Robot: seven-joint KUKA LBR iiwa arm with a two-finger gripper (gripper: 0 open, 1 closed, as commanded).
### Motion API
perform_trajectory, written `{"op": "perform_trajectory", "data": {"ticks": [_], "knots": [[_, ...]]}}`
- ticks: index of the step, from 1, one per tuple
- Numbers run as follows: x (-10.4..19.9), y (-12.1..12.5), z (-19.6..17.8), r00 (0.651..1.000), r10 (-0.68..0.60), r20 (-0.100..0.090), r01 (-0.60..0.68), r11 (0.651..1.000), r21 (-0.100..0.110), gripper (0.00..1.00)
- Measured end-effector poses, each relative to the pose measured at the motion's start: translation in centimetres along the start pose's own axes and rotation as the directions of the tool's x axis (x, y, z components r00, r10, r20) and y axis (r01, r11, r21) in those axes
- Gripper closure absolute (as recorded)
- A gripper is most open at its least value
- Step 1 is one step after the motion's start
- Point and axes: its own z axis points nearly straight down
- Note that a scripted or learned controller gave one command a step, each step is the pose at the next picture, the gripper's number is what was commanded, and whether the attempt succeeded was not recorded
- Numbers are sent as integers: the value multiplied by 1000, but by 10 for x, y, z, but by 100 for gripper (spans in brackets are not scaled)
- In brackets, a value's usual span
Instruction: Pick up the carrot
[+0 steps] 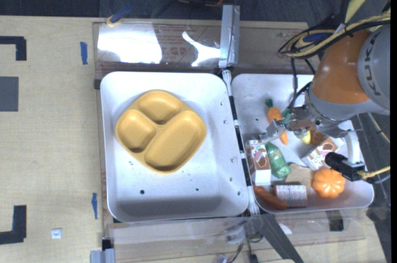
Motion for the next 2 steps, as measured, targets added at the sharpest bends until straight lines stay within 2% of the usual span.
{"op": "perform_trajectory", "data": {"ticks": [1,2], "knots": [[23,17,-55,998,-67,1,67,998,-1,0],[-22,25,42,999,-53,0,53,999,-4,0]]}}
